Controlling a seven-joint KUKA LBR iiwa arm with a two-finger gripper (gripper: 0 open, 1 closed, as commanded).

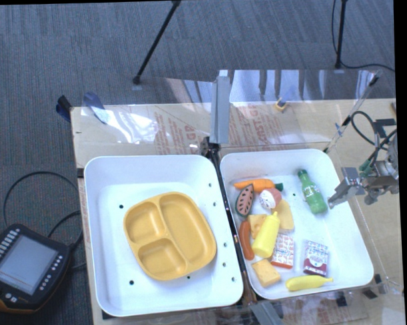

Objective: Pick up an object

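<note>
1. Gripper [372, 186] poised at the right rim of the right bin [364, 247], out past the food; openness of the jaws impossible to tell at this size, nothing seen held.
2. Nearest to it, just to its left: green bottle [312, 191], lying apart from the rest.
3. Further left and below: red packets [316, 256], yellow squeeze bottle [267, 235], carrot [255, 184], banana [308, 282] near the front wall.
4. Well beyond, in the left bin [98, 195]: yellow divided plate [169, 235].
5. Judged step: approach, no pick begun.
6. Next move likely needs reaching in over the bottle, aligning across its narrow body, descending, closing.
</note>
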